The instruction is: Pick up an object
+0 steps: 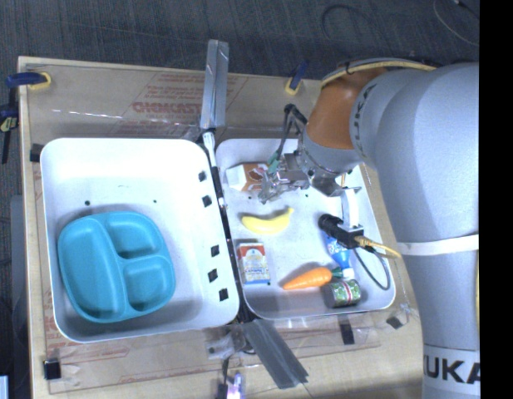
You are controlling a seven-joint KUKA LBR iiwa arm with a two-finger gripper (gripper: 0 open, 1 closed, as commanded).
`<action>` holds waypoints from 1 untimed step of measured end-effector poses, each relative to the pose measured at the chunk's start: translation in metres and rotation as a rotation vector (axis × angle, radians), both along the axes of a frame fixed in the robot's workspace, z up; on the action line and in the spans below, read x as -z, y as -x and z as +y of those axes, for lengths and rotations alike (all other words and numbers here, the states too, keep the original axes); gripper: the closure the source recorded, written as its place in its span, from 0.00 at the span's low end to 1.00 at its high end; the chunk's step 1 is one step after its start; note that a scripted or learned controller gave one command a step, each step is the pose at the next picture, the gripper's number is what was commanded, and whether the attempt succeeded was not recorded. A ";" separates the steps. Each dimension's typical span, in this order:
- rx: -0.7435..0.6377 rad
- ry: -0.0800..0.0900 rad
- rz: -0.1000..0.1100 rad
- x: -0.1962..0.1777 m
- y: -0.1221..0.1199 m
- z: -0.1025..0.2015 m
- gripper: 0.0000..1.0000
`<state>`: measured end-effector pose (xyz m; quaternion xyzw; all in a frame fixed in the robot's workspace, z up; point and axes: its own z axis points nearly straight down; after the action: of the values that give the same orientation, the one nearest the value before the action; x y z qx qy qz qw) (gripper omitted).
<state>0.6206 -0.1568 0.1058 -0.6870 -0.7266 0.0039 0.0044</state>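
My gripper [270, 184] hangs low over the far part of the right bin [368, 223], just above a yellow banana [266, 221]. A small brown and white packet [243, 174] lies right next to it on the left. Nearer the front of this bin lie a red and white box [253, 262], an orange carrot [307, 278], a green can [345, 293] and a blue and white tube [340, 256]. The grey arm with its orange band [332, 119] covers the bin's far right corner.
The left bin [115, 169] holds a blue divided tray [115, 264] at its front left. A raised divider with black clips [216, 227] runs between the two bins. The arm's bulk fills the right side of the bench.
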 end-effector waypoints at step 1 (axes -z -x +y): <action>0.000 0.000 0.000 0.000 0.000 0.000 0.00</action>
<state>0.6206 -0.1568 0.1058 -0.6869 -0.7268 0.0040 0.0043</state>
